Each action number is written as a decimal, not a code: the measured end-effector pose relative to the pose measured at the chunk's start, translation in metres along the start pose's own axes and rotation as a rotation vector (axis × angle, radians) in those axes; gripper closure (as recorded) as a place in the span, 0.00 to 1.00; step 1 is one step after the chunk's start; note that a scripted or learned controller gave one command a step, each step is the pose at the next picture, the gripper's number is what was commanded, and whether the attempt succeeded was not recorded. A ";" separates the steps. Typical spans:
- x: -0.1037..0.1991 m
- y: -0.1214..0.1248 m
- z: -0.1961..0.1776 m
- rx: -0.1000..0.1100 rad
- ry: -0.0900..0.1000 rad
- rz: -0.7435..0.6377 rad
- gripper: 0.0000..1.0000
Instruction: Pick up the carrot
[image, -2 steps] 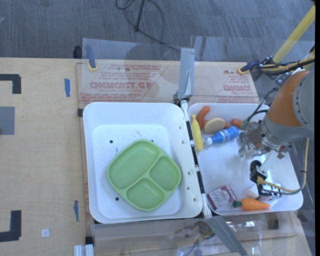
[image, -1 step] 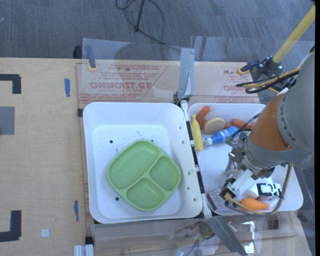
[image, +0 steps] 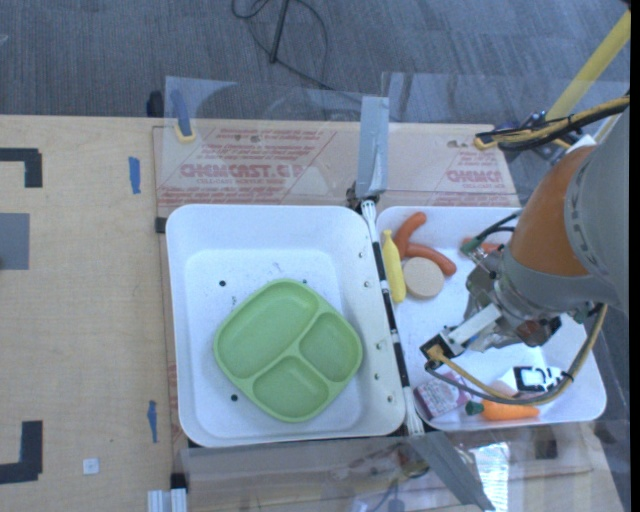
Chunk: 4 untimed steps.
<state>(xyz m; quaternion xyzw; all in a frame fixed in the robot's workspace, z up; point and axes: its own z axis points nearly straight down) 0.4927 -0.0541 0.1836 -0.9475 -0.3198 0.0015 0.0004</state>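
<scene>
The carrot (image: 512, 410), orange with a small green top at its left end, lies flat along the front wall of the right bin (image: 590, 400). My gripper (image: 518, 328) hangs over the middle of that bin, a little behind the carrot and apart from it. The bulky grey wrist covers it from above.
In the right bin's back left lie two reddish sausages (image: 411, 227), a yellow piece (image: 394, 268) and a beige disc (image: 424, 283). A purple packet (image: 438, 398) lies left of the carrot, and a black-and-white item (image: 536, 378) just behind it. The left bin (image: 190, 240) holds a green divided plate (image: 288, 348).
</scene>
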 end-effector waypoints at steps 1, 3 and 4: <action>-0.024 0.008 0.000 0.003 0.000 -0.346 1.00; 0.003 -0.027 0.000 -0.001 0.001 -0.480 1.00; -0.008 -0.013 0.000 -0.001 0.000 -0.197 1.00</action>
